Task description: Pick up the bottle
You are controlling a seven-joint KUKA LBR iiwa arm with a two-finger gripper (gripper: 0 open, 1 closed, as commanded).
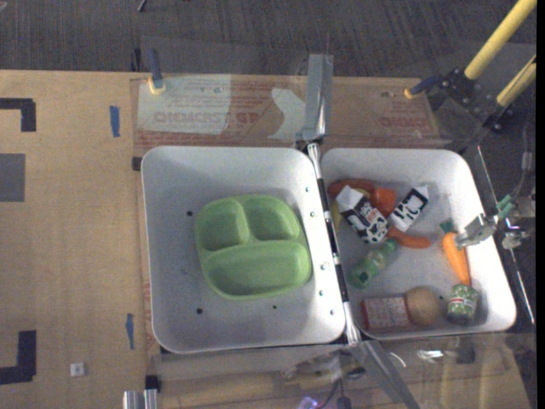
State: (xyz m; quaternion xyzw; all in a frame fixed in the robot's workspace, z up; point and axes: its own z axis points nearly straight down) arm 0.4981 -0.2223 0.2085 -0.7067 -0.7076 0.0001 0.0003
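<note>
Right bin (498,309) near edge holds a red packet (386,312), potato (421,305), jar (462,303); green bottle (373,263) lies mid-bin by the divider, cartons (364,216) crowding beyond, so a grab may snag neighbours; gripper (502,224) at right rim, grip state unclear.

A green bottle (373,264), an orange carrot (457,258), and a green divided plate (252,246) in white bins (170,186).

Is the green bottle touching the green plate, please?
Apart. The camera view shows the bottle in the right bin and the plate in the left bin.
</note>
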